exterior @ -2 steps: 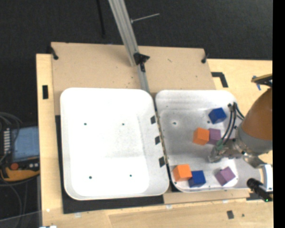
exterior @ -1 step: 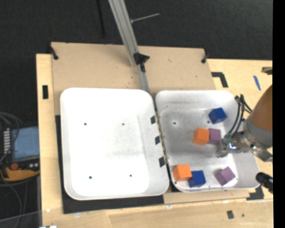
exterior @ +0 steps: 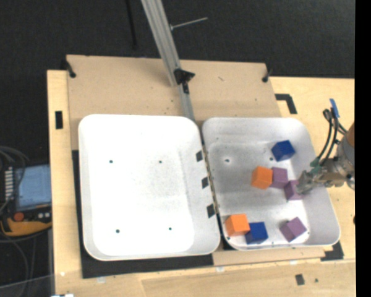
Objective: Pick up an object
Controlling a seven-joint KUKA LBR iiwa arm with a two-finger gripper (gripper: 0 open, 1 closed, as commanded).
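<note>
The pale wooden desk [exterior: 55,166] is seen from above, carrying two shallow white plastic bins side by side. The left white bin [exterior: 142,187] is the larger in view; the right white bin [exterior: 235,147] holds all the small blocks.

The grey arm enters at the right edge, and its jaws [exterior: 306,183] are positioned low over the right side of the right bin. Whether the jaws are spread or pressed together cannot be told from this view.

Seven foam-like cubes are distributed in the right bin. A blue cube [exterior: 283,150] lies toward the upper right. An orange cube [exterior: 262,177] sits near the centre, touching a purple cube [exterior: 279,176] on its right. A second purple cube [exterior: 291,190] lies just beside the jaws, partly covered by them. Along the near wall, an orange cube [exterior: 237,224] touches a blue cube [exterior: 256,232], and a third purple cube [exterior: 293,229] rests apart to their right.
</note>
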